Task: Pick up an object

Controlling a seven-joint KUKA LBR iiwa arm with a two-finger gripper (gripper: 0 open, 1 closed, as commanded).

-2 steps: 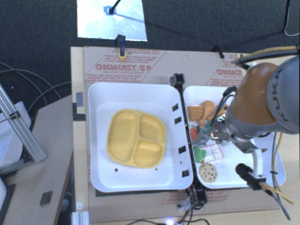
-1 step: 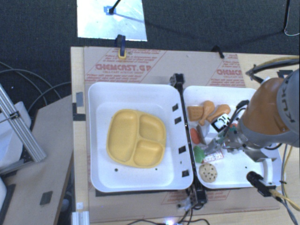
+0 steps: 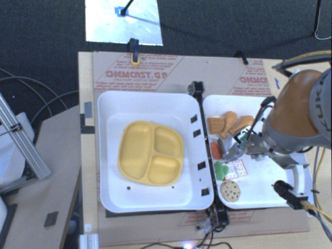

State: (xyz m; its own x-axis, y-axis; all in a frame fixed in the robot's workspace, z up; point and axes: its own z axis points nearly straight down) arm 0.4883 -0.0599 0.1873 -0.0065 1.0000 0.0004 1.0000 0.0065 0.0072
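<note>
The right bin (image 3: 259, 193) holds several small toy foods. Tan bread-like pieces (image 3: 217, 124) and an orange piece (image 3: 244, 122) lie at its far left. A red piece (image 3: 216, 150), a green piece (image 3: 221, 169), a white printed packet (image 3: 237, 168) and a round chocolate-chip cookie (image 3: 230, 191) lie along its left side. My gripper (image 3: 234, 150) hangs low over the left part of this bin, just right of the red piece and above the packet. Nothing is seen between its tips, and the wrist hides the bin's middle.
The left bin (image 3: 111, 113) bears a yellow divided plate (image 3: 151, 152) in its middle. A black divider with clips (image 3: 203, 139) runs between the two bins. The grey and orange arm (image 3: 298, 113) covers the right bin's far right side.
</note>
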